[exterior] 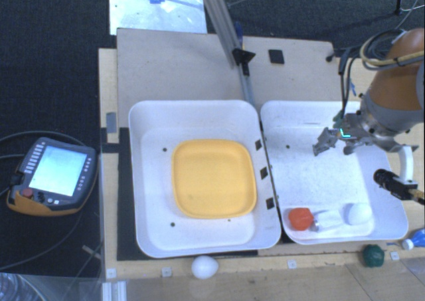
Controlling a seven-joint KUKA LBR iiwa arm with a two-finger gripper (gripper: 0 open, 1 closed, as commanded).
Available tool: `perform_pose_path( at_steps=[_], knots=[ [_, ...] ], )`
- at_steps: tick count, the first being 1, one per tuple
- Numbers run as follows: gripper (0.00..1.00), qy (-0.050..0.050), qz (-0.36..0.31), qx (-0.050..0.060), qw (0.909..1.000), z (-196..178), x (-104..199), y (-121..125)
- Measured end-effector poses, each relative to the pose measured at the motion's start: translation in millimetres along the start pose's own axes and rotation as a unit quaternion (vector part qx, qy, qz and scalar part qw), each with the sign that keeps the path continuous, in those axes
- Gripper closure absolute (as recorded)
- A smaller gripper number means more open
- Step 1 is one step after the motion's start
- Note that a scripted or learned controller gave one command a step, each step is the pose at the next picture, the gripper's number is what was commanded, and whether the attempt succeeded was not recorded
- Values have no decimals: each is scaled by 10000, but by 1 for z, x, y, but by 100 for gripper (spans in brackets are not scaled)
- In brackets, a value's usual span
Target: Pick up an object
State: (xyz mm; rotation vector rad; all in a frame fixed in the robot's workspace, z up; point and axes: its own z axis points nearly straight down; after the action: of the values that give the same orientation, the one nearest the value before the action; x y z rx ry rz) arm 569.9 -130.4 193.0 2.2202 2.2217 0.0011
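Note:
My gripper (336, 146) hangs over the upper right part of the right bin (312, 173). Its two grey fingers (323, 143) are spread apart, open, with nothing between them. Along the bin's front wall lie a red-orange ball (300, 218), a pale clear-looking object (327, 220) next to it, and a white egg-shaped object (358, 214). All three sit well below the gripper in the view, apart from it. In the left bin (153, 160) rests a square yellow plate (214, 177).
Outside the bins on the bench's front edge lie a white egg (204, 267), a dark green ball (372, 255) and a blue item (417, 238). A teach pendant (53, 175) sits far left. A slanted metal rod (222, 14) stands behind the bins.

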Motion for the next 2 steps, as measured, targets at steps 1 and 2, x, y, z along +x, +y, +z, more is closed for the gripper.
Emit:
perform_pose_path(
  at_steps=[1, 2],
  knots=[
    [0, 0, 0, 0, 10000, 0, 0, 0],
    [0, 2, 2, 16, 10000, 42, 4, 0]
  ],
)
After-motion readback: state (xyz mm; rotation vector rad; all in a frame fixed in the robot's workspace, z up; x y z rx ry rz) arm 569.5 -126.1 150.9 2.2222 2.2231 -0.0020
